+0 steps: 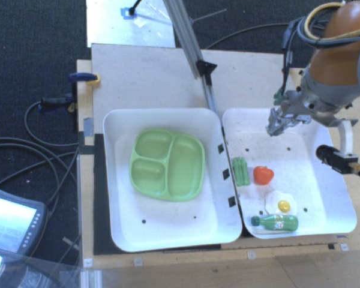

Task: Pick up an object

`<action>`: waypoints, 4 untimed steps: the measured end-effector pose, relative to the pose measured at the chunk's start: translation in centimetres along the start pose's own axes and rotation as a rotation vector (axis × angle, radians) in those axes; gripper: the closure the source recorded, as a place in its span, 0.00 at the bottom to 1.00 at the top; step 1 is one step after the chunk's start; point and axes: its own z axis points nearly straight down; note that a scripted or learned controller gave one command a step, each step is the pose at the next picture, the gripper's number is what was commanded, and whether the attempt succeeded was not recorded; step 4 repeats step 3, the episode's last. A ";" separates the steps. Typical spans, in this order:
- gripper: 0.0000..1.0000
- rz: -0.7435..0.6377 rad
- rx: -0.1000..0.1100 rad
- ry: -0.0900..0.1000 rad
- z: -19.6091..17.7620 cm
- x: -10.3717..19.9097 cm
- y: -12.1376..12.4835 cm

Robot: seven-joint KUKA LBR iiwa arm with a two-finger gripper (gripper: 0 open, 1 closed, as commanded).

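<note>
The right bin (324, 179) holds a green ribbed block (240, 171) near its left wall, a red tomato-like piece (263, 174), a toy fried egg (282, 204) and a green bottle (276, 222) lying on its side by the front rim. My gripper (280, 123) hangs over the bin's far part, above and behind the red piece, well apart from all of them. Nothing shows between its fingers.
The left bin (123, 221) holds a light green divided plate (168, 164). A slanted metal pole (186, 32) crosses the bench behind the bins. A black part on the arm (333, 156) juts over the right bin's right side. Cables and a pendant lie on the floor at left.
</note>
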 end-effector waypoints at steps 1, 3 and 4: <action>1.00 0.000 0.002 0.000 2.2 4.6 -2.1; 1.00 -0.001 0.000 0.001 3.9 14.1 -6.0; 1.00 -0.001 0.000 0.001 3.9 14.1 -6.0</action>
